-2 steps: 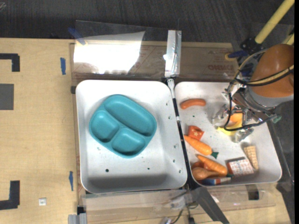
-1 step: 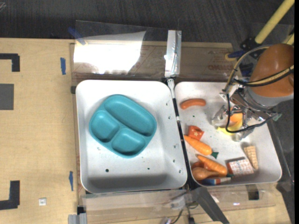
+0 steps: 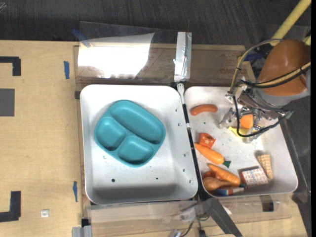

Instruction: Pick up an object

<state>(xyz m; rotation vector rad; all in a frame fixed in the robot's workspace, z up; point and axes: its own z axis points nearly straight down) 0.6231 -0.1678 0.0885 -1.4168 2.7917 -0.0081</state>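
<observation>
The tool (image 3: 245,125) is hovering low over the upper part of the right bin (image 3: 289,177), right at a small orange-and-yellow object (image 3: 245,122); whether it is gripping that piece I cannot tell. To be grasping well, it should be centring on this rounded, smooth-looking piece and lifting straight up. Glossy plastic-looking carrots (image 3: 213,155) are lying nearby, and a smooth teal divided tray (image 3: 129,132) is sitting in the left bin (image 3: 168,179).

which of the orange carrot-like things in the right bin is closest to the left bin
The upper carrot, green tip pointing right, lying just under the red piece. Its left end nearly reaches the divider; the lower carrot lies farther right.
</observation>
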